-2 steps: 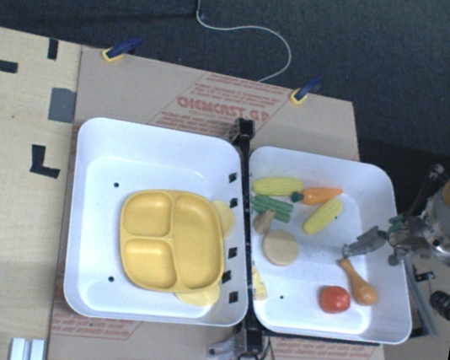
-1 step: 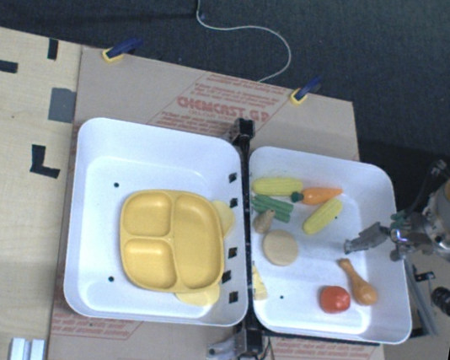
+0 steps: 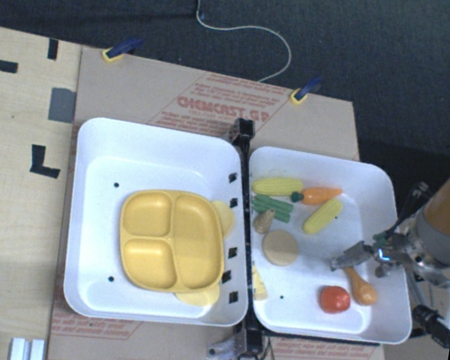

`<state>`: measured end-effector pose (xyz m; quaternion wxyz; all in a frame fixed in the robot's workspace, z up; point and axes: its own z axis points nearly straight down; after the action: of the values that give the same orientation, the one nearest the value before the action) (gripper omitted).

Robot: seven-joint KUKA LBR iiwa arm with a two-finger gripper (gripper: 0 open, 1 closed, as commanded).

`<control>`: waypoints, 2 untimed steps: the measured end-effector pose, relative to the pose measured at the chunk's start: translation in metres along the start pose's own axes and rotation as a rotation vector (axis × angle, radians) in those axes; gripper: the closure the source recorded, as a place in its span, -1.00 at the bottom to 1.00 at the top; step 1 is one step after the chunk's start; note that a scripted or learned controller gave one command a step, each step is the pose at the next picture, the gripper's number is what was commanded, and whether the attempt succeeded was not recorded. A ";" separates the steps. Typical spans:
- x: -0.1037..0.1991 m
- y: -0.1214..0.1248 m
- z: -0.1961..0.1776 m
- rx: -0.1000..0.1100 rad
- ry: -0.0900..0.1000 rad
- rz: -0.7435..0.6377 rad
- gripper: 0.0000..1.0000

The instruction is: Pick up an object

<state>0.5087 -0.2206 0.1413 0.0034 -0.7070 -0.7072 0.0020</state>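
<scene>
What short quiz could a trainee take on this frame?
1. True or false: the yellow tray lies in the left bin.
2. Which item lies nearest the tool? A) tomato B) drumstick C) carrot
3. Fill in: the two corn cobs lie in the ____ bin.

Key: 1 true; 2 B; 3 right.

A robotics lab bench: 2 white bins (image 3: 86,194) on taped cardboard (image 3: 220,106), loose cable (image 3: 249,34), toy food.
</scene>
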 end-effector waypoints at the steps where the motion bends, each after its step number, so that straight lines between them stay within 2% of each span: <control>1: 0.001 -0.001 0.054 -0.002 -0.001 -0.001 -1.00; 2: 0.001 0.000 0.041 -0.005 -0.001 -0.001 1.00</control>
<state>0.5086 -0.2194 0.1003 0.0011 -0.7065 -0.7078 0.0008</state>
